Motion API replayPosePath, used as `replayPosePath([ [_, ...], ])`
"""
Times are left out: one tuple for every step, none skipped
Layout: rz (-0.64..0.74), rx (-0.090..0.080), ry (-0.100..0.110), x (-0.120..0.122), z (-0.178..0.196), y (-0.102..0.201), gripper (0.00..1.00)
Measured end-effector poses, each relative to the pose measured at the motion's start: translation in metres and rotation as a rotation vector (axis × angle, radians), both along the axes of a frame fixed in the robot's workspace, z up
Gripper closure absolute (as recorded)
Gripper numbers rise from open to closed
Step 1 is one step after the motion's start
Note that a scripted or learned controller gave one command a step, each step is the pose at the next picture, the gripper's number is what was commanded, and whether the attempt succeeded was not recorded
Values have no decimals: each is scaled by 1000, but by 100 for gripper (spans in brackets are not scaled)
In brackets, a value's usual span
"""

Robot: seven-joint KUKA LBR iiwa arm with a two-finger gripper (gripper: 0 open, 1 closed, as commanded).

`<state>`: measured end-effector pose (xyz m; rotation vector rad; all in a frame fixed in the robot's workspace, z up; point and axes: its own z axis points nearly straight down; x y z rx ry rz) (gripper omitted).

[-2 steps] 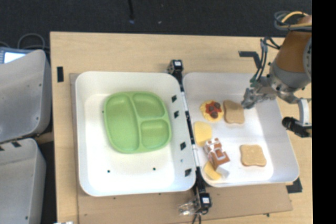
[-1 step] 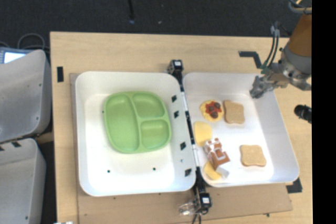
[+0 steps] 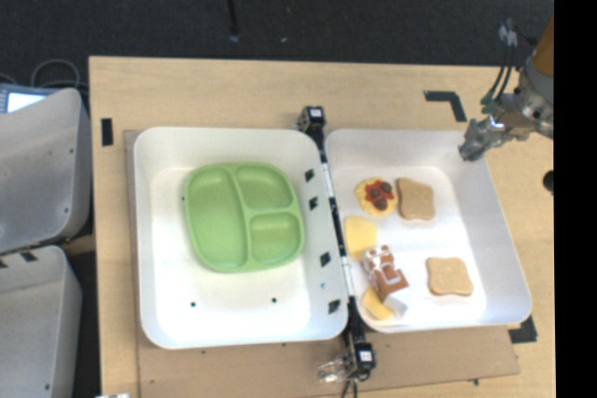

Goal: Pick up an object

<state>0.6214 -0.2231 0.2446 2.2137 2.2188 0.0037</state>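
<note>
While poised over right bin's far corner:
Gripper: finger state unclear.
Toast slices: nearer camera, leftward, unobstructed.
Green divided plate: far left.

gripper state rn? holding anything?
Gripper: over the right bin's top right corner, nothing visibly held; open or shut cannot be told.

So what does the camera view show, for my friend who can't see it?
A robot gripper hovers over the far right corner of the right bin, which holds two toast slices, yellow cheese pieces, a small topped pastry and a brown toy. The left bin holds a green divided plate.
</note>
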Motion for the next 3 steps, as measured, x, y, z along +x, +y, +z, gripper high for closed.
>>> replayPosePath([
  [1,0,1,1,52,-2,100],
  [2,3,7,-6,34,49,100],
  [3,4,6,-6,34,97,100],
])
